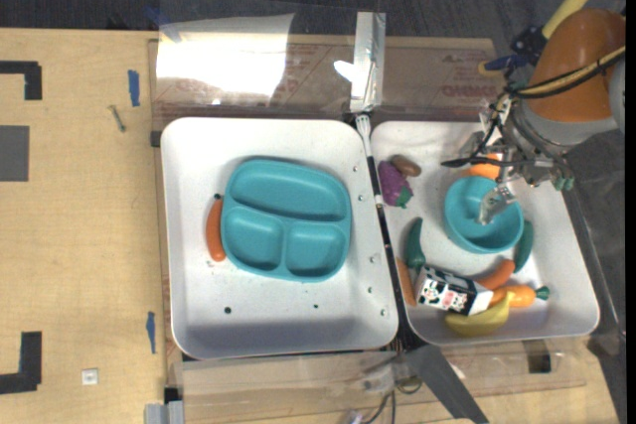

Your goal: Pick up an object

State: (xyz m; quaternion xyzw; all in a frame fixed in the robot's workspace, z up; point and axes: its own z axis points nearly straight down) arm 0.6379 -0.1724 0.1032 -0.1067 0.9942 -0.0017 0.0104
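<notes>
From above, the gripper (494, 204) hangs over the teal bowl (482, 218) in the right bin (571, 298); whether its jaws are apart or together cannot be told, and nothing is seen held between them. Around the bowl lie a purple grape bunch (395, 182), a green pepper (411, 241), a black-and-white carton (443, 294), a banana (479, 314) and a carrot (521, 295). The left bin (189, 303) holds a teal divided plate (286, 218) with an orange sausage (214, 230) touching its left edge.
</notes>
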